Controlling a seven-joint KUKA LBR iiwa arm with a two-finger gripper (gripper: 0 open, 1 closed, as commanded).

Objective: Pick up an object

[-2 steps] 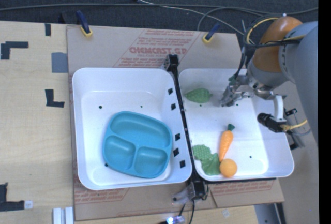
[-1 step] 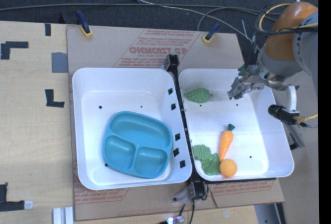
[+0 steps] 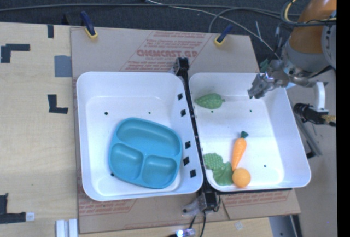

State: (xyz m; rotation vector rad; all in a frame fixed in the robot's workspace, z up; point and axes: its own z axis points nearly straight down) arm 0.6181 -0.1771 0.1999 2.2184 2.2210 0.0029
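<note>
Hovering over the right bin's (image 3: 295, 137) far corner, the pincer (image 3: 257, 90), its opening impossible to judge, sits well apart from the carrot (image 3: 239, 151), so descending here would likely grasp nothing.

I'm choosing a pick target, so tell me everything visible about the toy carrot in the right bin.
The carrot is a small orange toy, plastic by its look, with a dark green stub at its top end. It lies flat on the floor of the right bin, in the near half, stub pointing to the far side and slightly right. Its narrow tip meets an orange ball, with a green leafy piece just to its left. The claw is well away, near the bin's far right corner.
</note>
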